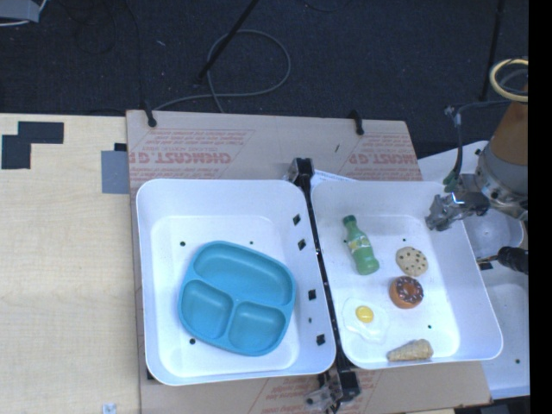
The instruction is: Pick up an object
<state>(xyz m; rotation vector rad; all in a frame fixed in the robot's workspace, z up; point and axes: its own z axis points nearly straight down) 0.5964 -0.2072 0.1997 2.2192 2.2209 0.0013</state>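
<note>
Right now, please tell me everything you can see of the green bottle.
The green bottle looks like a small plastic toy with a darker green cap and a pale yellowish label around its body. It lies flat on the floor of the right bin, cap toward the far wall, and touches none of the other things there.

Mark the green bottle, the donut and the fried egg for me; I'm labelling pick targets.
green bottle [360, 247], camera view, mid-body.
donut [406, 292], camera view, its frosted top.
fried egg [365, 315], camera view, the yolk.
</note>
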